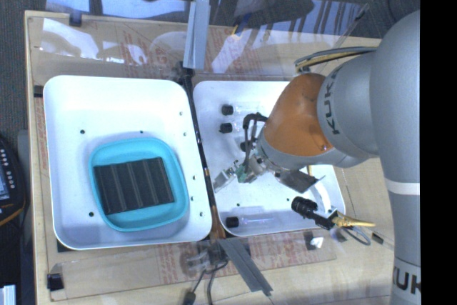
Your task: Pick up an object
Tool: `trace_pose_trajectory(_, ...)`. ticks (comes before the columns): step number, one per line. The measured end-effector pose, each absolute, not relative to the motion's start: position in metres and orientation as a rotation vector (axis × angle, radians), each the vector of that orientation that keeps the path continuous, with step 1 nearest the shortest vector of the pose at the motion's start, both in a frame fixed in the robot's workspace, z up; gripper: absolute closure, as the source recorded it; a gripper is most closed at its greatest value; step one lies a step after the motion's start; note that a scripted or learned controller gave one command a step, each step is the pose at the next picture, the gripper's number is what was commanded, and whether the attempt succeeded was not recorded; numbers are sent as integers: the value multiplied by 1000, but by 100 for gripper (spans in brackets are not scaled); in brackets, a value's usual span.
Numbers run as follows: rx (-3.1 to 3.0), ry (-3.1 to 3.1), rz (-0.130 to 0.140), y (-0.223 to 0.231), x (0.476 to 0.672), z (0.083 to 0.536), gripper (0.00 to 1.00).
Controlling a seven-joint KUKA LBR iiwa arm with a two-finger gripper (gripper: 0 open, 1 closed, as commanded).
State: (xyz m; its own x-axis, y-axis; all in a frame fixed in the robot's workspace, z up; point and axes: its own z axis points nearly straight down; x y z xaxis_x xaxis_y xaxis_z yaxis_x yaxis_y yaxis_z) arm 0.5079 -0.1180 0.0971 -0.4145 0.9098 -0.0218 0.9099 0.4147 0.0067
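My gripper [228, 176] hangs low over the left half of the right bin [214, 100], under the orange wrist band. Nothing shows between its tips. A clear, tube-like object [253, 218] lies flat near the right bin's front wall, just below the gripper and apart from it. Two small black pieces [227, 111] sit near that bin's back left, beyond the gripper. In the left bin [64, 103] rests a teal dish [139, 183] with a dark ribbed insert.
The divider between the two bins [201, 153] runs close to the gripper's left. The grey arm covers the right bin's right side. Clear plastic panels [143, 7] and a grey upright bar [195, 32] stand behind the bins.
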Motion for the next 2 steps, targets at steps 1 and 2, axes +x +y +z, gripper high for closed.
trace_pose_trajectory(1, 1999, 2413, -6, -116, 558, 94, 0)
trace_pose_trajectory(2, 1995, 2421, -4, -114, 559, 104, 100)
